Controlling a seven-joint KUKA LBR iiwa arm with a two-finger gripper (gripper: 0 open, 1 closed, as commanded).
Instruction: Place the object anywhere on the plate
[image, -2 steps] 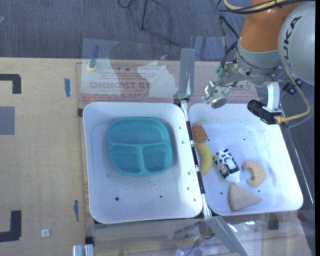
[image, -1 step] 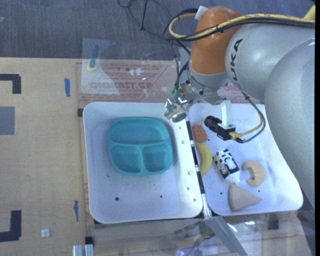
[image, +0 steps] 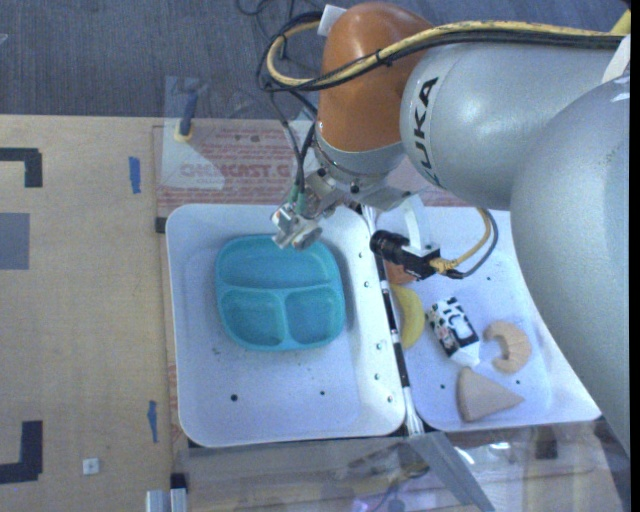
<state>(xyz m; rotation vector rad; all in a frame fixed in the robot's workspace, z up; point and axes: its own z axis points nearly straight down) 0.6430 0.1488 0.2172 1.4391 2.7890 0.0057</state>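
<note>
A blue divided plate (image: 281, 304) lies in the left bin (image: 200, 400). My gripper (image: 295, 227) hangs over the plate's far rim, near its right corner, on the grey arm with the orange band. I see nothing clearly between its tips. In the right bin (image: 540, 405) lie a yellow banana (image: 408, 316), a black-and-white toy (image: 452, 326), a tan curved piece (image: 509, 346) and a tan wedge (image: 484, 394). An orange object (image: 398, 272) shows partly under a black cable fitting.
The arm's big grey link covers the right bin's far right side. Cables (image: 470, 262) trail from the wrist over that bin. The ridge (image: 385, 330) between the bins runs just right of the plate. Wooden bench (image: 80, 300) lies to the left.
</note>
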